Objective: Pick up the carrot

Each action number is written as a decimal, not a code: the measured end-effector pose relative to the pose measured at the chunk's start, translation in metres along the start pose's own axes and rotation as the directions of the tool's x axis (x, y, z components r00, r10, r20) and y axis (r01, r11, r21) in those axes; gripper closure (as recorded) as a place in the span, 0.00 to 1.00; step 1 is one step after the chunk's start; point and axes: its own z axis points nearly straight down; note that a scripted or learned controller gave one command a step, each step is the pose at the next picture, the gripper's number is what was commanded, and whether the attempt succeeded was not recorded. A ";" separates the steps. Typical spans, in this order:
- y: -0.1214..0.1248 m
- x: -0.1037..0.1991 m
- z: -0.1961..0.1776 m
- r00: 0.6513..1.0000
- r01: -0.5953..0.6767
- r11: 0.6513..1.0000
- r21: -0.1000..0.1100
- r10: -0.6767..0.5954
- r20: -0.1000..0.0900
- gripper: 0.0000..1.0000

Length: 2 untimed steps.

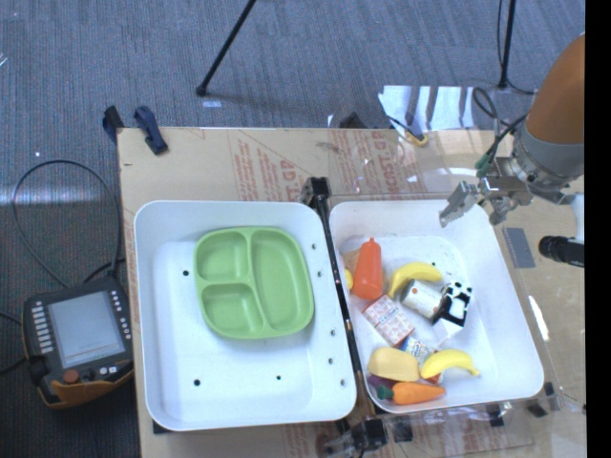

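The carrot [417, 393], orange with a green stub at its left end, lies flat at the near edge of the right bin [506, 284]. It touches a yellow wedge [392, 363] and lies just below a banana [450, 363]. My gripper [477, 207] hangs over the far right part of that bin, well away from the carrot. Its fingers are open with nothing between them.
The right bin also holds an orange bottle [368, 268], a second banana [415, 276], a small can [421, 299], a black-and-white toy [457, 303] and a pink box [387, 320]. A green divided plate [254, 281] sits in the left bin [162, 351]. A teach pendant [81, 337] lies on the floor at the left.
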 end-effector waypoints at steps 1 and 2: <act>-0.069 0.069 0.080 0.999 0.047 0.999 0.014 -0.047 -0.005 0.00; 0.002 0.081 0.131 0.972 0.233 0.972 -0.006 -0.233 0.009 0.00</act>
